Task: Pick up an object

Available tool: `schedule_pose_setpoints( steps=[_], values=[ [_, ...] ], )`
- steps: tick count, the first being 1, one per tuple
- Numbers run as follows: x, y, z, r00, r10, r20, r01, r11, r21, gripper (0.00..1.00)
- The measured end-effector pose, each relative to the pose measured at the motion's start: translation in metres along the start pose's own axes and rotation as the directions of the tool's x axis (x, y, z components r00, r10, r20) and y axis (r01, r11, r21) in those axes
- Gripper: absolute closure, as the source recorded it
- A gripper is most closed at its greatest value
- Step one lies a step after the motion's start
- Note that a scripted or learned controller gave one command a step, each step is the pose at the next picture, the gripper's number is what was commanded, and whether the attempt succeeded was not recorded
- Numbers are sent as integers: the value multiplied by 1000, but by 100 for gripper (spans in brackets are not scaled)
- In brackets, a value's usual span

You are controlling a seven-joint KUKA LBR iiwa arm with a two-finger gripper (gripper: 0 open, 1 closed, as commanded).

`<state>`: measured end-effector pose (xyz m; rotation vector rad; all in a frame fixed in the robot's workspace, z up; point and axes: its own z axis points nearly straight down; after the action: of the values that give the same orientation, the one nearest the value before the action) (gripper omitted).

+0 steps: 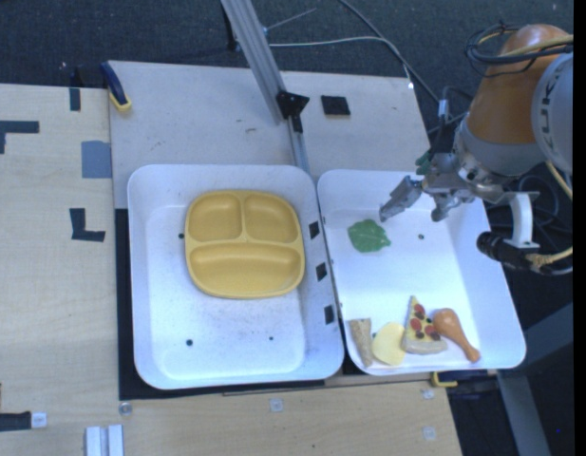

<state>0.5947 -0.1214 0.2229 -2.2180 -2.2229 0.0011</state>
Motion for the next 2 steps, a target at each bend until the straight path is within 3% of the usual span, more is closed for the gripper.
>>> schedule_pose_setpoints(
  steps=[2],
  values=[
    [0, 3, 109, 1000, 1, 1, -1, 1000, 6, 0]
  ],
)
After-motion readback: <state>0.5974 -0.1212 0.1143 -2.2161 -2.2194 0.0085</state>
